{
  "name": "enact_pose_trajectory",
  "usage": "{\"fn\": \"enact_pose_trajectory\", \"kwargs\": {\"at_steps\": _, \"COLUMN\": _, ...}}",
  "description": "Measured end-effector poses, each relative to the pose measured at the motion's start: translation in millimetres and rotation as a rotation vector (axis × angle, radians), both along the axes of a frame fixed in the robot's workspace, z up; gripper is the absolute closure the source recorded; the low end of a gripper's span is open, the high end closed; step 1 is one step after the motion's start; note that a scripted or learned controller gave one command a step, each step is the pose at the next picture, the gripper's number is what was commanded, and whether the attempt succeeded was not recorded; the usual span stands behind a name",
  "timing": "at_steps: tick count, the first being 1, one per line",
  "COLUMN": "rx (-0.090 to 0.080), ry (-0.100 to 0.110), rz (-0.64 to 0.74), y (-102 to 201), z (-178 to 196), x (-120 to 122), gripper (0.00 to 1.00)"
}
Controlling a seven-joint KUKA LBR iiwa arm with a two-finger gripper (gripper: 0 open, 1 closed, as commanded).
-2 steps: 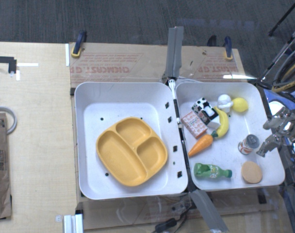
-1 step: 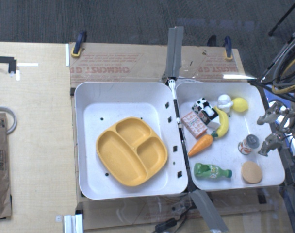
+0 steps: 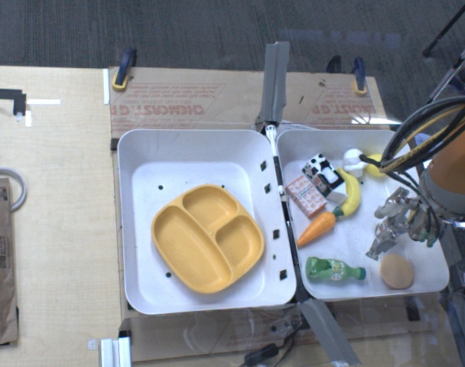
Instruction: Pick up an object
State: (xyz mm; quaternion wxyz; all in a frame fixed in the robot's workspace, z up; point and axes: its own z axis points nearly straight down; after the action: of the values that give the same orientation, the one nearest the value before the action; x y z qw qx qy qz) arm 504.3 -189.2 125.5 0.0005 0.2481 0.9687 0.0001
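Over the right bin [image 3: 439, 285], the gripper [image 3: 391, 228] hangs w/ nothing between its fingers; open or closed cannot be told. Brown ball [image 3: 398, 271] lies just beside it at 6 o'clock, likely target; green bottle [image 3: 336, 269] sits approx. 8 o'clock.

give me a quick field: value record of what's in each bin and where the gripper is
left bin: yellow divided plate
right bin: banana, carrot, green bottle, pink box, black and white toy, tan ball
gripper: over right bin, just above the tan ball
held: nothing visibly
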Motion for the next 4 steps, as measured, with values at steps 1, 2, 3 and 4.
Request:
{"fn": "enact_pose_trajectory", "kwargs": {"at_steps": 1, "rx": -0.001, "ry": -0.002, "rz": 0.191, "y": -27.3, "z": 99.0, "x": -25.7, "gripper": 0.0}}
{"fn": "enact_pose_trajectory", "kwargs": {"at_steps": 2, "rx": -0.002, "ry": -0.003, "rz": 0.46, "y": -12.7, "z": 149.0, "x": -25.1, "gripper": 0.0}}
{"fn": "enact_pose_trajectory", "kwargs": {"at_steps": 3, "rx": -0.002, "ry": -0.003, "rz": 0.83, "y": -32.7, "z": 150.2, "x": -19.8, "gripper": 0.0}}
{"fn": "enact_pose_trajectory", "kwargs": {"at_steps": 4, "rx": -0.002, "ry": -0.004, "rz": 1.036, "y": -32.4, "z": 189.8, "x": -10.6, "gripper": 0.0}}
